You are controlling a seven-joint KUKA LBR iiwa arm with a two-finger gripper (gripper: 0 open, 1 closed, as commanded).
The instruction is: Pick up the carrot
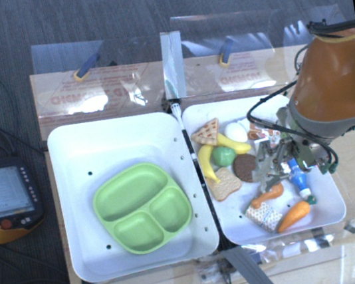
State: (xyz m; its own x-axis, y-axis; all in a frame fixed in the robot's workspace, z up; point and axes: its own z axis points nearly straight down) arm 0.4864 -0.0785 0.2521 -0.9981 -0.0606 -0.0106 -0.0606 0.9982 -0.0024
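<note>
Nearest the camera, at the front edge of the right bin point(337, 209), the carrot point(293, 215) lies flat with its thick end toward the bin's front right corner, just beside a small patterned block point(264, 216) and a thinner orange piece point(267, 195). Above these hangs the hand point(270, 163), its metal parts over the middle of the bin next to a blue-and-white bottle point(299, 181); whether it is open or closed cannot be told, and the carrot lies apart from it. Farther back sit a brown round cookie point(244, 168), a green ball point(223, 156), a banana point(206, 163) and a waffle wedge point(207, 132). A green divided plate point(142, 207) lies in the left bin point(72, 155).
</note>
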